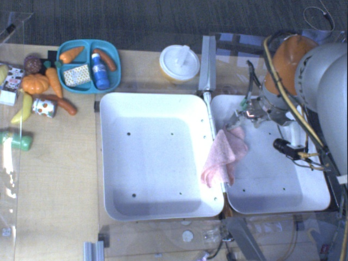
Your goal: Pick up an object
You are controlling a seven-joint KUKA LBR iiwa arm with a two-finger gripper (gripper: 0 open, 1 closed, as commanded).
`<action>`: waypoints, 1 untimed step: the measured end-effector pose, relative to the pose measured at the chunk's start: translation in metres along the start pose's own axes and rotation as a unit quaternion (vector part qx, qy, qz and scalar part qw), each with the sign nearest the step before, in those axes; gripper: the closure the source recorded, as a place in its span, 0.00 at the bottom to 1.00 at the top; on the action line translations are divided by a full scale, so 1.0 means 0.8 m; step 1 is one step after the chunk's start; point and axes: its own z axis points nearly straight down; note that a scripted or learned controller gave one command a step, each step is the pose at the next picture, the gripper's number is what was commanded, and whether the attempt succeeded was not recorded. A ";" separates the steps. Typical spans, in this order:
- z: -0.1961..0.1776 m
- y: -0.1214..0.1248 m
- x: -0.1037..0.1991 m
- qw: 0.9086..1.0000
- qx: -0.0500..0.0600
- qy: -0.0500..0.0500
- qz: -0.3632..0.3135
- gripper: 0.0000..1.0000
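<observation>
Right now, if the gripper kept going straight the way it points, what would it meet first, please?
Most likely the pink cloth draped over the wall between the bins: the gripper points down-left at its upper end. Depth is hard to judge from above.

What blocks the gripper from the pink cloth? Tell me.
Nothing visible does. The gripper sits in the right bin right at the upper end of the pink cloth, which drapes over the divider between the bins with nothing lying on top.

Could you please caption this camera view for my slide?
End effector over the right bin, at a pink cloth draped across the bins' shared edge.
</observation>
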 end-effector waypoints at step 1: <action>0.005 -0.107 -0.004 0.995 -0.006 -0.002 -0.100 0.00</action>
